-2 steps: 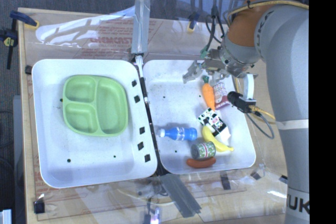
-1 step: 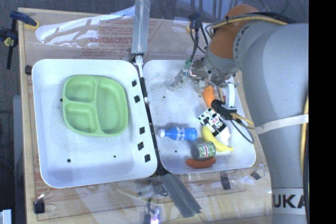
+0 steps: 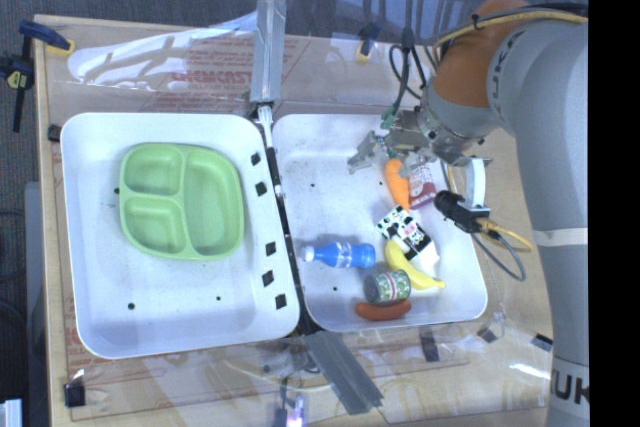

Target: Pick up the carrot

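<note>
The carrot (image 3: 397, 181) is a small orange piece lying in the right bin (image 3: 330, 145), near its far right side. My gripper (image 3: 400, 153) hangs directly over the carrot's upper end, low in the bin and at or very near the carrot. The wrist's metal parts hide the top of the carrot. The grey arm with its orange band (image 3: 470, 75) comes in from the right.
The right bin also holds a pink packet (image 3: 425, 187) beside the carrot, a cow-patterned carton (image 3: 405, 230), a banana (image 3: 418, 273), a can (image 3: 387, 287), a sausage (image 3: 383, 310) and a blue bottle (image 3: 340, 255). A green divided plate (image 3: 182, 200) lies in the left bin (image 3: 90, 305).
</note>
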Controlling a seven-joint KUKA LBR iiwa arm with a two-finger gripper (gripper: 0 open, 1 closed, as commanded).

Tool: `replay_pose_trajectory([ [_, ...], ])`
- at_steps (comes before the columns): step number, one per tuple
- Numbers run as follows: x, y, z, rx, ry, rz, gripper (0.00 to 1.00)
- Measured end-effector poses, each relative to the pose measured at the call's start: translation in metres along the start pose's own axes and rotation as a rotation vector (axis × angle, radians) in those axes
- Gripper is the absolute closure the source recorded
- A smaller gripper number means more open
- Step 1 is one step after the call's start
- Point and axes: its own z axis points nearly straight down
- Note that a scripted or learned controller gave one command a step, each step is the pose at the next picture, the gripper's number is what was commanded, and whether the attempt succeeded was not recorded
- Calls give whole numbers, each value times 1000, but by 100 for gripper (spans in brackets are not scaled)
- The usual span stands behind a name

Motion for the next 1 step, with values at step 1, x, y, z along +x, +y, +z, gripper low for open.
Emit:
replay_pose_trajectory([
  [1, 11, 40, 64, 1, 0, -47, 0],
])
